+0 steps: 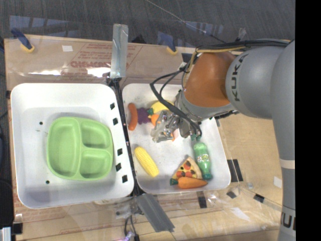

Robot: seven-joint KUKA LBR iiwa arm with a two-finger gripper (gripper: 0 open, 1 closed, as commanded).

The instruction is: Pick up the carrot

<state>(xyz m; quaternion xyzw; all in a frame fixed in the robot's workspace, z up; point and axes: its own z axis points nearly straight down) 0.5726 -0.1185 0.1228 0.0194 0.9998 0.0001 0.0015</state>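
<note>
Single overhead view, arm reaching in from the right.

The gripper [165, 129] hung over the middle of the right bin [220, 149], in its upper half, pointing toward the bin's left side. Its metal fingertips sat low over the white floor; whether they were apart or together could not be told from this angle, since the wrist and cables covered much of them. Nothing was seen between them.

The carrot [191, 183] lay on its side along the near wall of the right bin, toward the right corner, orange body with a small green end pointing left. It touched, or nearly touched, the pizza slice [187, 169] just above it. A green bottle [202, 158] lay beside the pizza slice on its right, cap toward the gripper. The carrot was well apart from the gripper.

Other contents of the right bin: a corn cob [146, 161] near the lower left, lying at a slant; a hot dog [133, 116] against the left wall; a purple piece [144, 115] just beside it; a yellow item [159, 107], partly hidden under the wrist.

The left bin [30, 109] held a green divided plate [79, 147], lying flat.
</note>
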